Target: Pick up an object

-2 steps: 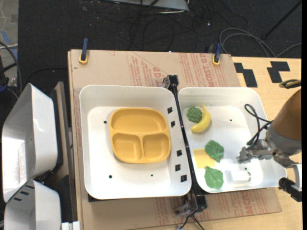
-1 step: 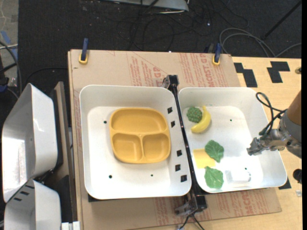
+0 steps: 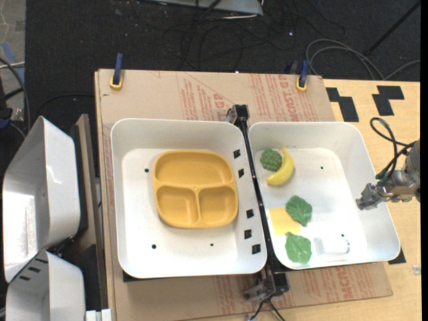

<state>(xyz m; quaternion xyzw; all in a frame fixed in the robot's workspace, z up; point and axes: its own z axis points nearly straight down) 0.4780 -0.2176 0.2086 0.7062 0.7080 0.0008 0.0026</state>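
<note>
Camera view: gripper (image 3: 368, 199) sits at right bin's (image 3: 374, 172) right wall, arm cut off by frame edge.
Gripper state: too small to make out; cannot tell.
Nearest items: leaf (image 3: 299, 210) and cheese (image 3: 282, 221) to its left, well apart from it; clear block (image 3: 332, 246) below-left.
Far items: banana (image 3: 282, 168), broccoli (image 3: 270, 159) up-left.
Handling guess: banana light, stiff, smooth; take across mid-curve.
Left bin: tray (image 3: 196, 188).

Cardboard-topped bench (image 3: 200, 89) bearing two white bins, left bin (image 3: 127, 199), right bin (image 3: 354, 146), side by side
</note>
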